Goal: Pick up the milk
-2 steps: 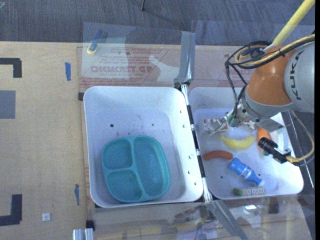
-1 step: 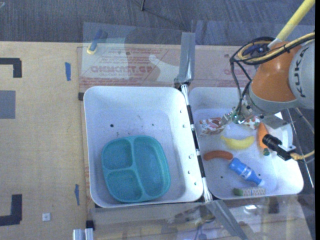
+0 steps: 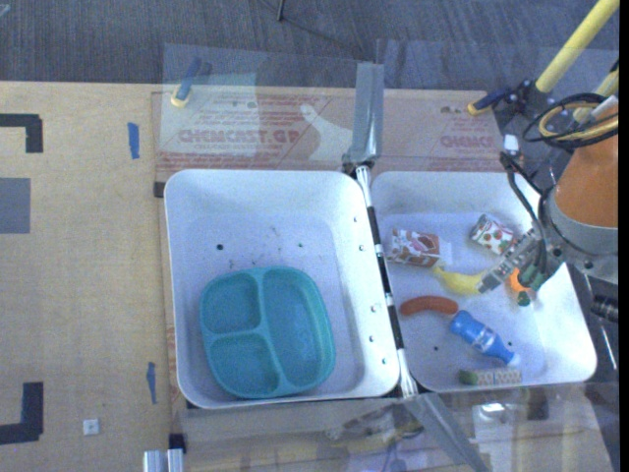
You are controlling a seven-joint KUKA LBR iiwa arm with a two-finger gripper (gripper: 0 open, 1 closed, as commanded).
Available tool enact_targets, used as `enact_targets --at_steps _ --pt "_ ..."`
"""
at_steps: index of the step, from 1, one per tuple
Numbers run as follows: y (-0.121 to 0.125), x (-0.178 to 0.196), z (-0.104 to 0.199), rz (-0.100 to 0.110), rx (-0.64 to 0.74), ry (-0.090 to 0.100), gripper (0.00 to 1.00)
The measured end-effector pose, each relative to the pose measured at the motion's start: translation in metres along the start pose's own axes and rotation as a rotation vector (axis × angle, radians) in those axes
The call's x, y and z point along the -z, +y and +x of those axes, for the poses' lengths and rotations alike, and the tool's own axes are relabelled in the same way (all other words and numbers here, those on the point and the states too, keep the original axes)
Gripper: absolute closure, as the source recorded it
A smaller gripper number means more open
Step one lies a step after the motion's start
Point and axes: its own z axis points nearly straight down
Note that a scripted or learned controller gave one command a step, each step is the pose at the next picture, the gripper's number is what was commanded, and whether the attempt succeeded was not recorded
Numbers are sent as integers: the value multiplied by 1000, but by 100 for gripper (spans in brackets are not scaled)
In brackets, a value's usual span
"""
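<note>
Milk (image 3: 414, 247) lies at nine o'clock from my jaws (image 3: 518, 268), whose state I cannot tell.

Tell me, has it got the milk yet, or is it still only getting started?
Nothing looks done yet: the milk carton lies on the floor of the right bin, apart from the arm. In hand: the gripper is low in that bin, by the banana and to the carton's right. I can't tell its finger state. Left: reach the carton, grip it, lift it.

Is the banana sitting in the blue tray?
No, the banana lies in the right bin, while the teal tray sits in the left bin.
</note>
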Motion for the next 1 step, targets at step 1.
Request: enact_targets --at_steps 1 --pt "-17 -87 25 -4 317 -2 100"
